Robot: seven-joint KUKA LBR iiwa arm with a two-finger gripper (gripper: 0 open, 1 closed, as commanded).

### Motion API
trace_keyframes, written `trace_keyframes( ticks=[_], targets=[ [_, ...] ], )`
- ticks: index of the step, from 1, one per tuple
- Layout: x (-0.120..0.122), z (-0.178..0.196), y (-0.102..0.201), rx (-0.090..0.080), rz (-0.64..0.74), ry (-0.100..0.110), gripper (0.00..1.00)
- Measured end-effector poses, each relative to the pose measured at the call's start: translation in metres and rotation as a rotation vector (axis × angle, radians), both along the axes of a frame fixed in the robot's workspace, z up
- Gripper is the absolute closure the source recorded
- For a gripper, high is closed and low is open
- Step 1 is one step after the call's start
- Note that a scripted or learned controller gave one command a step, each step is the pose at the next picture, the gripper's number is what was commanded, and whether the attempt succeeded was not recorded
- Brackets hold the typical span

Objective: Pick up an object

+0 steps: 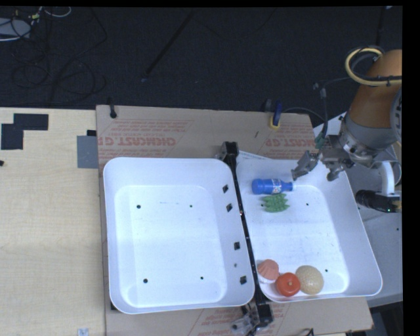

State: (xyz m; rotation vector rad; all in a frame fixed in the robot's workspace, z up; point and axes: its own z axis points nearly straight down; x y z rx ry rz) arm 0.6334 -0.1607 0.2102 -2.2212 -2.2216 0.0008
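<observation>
The tool (320,165) hangs spread open and holding nothing above the right bin's (357,226) far edge.

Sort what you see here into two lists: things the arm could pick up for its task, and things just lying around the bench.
Could be picked up: blue bottle, green leafy toy, pink shell-like piece, red tomato, beige ball.

Just lying about: yellow clamp, cardboard sheet, left bin, cables.

The grey arm (373,111) enters at the frame's right edge, its end effector (320,167) at upper right with two fingers spread apart.
</observation>
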Motion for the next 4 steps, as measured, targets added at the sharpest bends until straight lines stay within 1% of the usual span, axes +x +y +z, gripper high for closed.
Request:
trace_keyframes(
  ticks=[1,2,3,4],
  targets=[
    [-0.014,0.149,0.070,0.001,0.008,-0.013,0.00],
    [-0.107,0.210,0.046,0.000,-0.004,-0.002,0.00],
    [-0.160,0.336,0.011,-0.004,-0.004,-0.013,0.00],
    [-0.156,0.263,-0.027,0.001,-0.004,0.007,0.00]
  ],
)
